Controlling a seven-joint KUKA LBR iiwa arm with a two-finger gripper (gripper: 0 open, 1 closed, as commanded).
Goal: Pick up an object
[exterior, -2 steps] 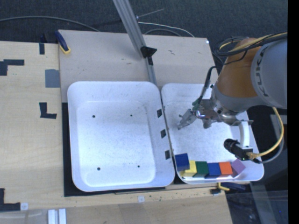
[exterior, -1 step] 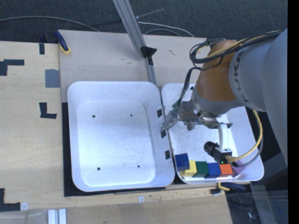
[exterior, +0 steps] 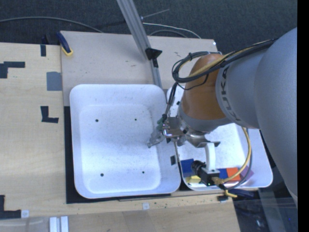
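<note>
My gripper (exterior: pixel 156 137) hangs over the right side of the left bin (exterior: pixel 96 100), close to the wall shared by the two bins. I see nothing in it. The grey arm with its orange band (exterior: pixel 203 95) covers most of the right bin (exterior: pixel 263 175). At that bin's front lie several small objects: a blue block (exterior: pixel 186 166), a yellow piece (exterior: pixel 193 180), an orange block (exterior: pixel 231 172) and a purple piece (exterior: pixel 246 170). They sit to the right of the gripper and nearer the bench front, apart from it.
A slanted metal rail (exterior: pixel 137 30) with a black clamp (exterior: pixel 153 54) crosses the bench behind the left bin. A blue and yellow tool (exterior: pixel 65 43) lies at the back left. Cables (exterior: pixel 186 69) loop above the wrist.
</note>
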